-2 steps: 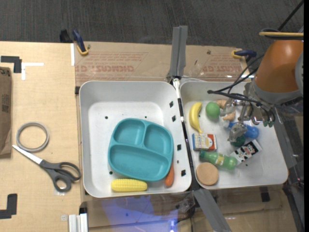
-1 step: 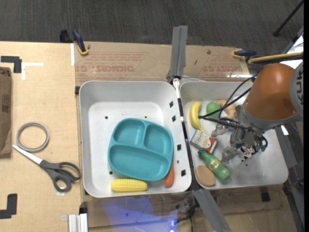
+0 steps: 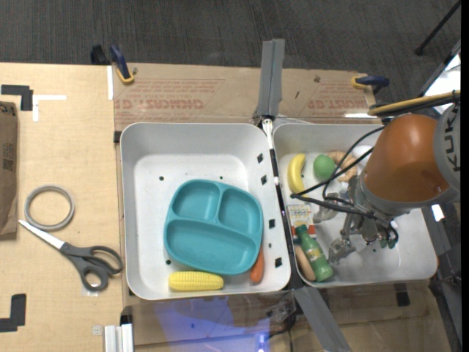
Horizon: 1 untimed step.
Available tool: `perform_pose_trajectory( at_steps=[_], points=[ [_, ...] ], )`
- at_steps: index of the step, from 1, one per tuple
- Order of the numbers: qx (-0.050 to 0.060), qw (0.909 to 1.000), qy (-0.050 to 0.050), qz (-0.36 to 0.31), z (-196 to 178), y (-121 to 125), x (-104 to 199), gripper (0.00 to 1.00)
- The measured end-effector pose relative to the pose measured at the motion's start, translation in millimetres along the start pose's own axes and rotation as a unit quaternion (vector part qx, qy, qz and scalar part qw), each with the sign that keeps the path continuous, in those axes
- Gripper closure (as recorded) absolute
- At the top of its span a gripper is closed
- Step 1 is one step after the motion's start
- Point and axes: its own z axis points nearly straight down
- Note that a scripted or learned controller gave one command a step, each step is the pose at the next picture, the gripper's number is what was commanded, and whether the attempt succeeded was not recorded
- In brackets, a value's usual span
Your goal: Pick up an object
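Here, a fixed camera looks down at a slant on two shallow white bins set side by side on a wooden bench. The left bin (image 3: 139, 196) holds a teal divided plate (image 3: 214, 227), with a yellow corn cob (image 3: 196, 281) just below it and an orange carrot (image 3: 256, 270) at its lower right corner.

The right bin (image 3: 410, 266) holds the likeliest things to pick. A banana (image 3: 295, 173) and a green round fruit (image 3: 324, 166) lie near its top left. A green bottle with a red cap (image 3: 311, 251) lies along its left wall, touching a sausage-like piece (image 3: 303, 262).

The grey arm with its orange band (image 3: 407, 160) reaches in from the right and hangs over the middle of the right bin. The gripper (image 3: 344, 246) sits low, just right of the bottle. Whether it is spread or pressed together cannot be told, and nothing is seen caught in it.

To do this step well, the gripper likely needs to centre over one item, probably the bottle, and straddle its narrow width. Closeness to the bin wall and the touching piece beside it are the risks: a descent off centre could nudge the bottle aside instead of trapping it.
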Motion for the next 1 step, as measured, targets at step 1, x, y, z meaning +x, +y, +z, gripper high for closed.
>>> perform_pose_trajectory(
  at_steps=[1],
  points=[
    [0.000,0.9953,-0.001,0.096,-0.2,-16.0,-74.8,0.00]
  ],
)
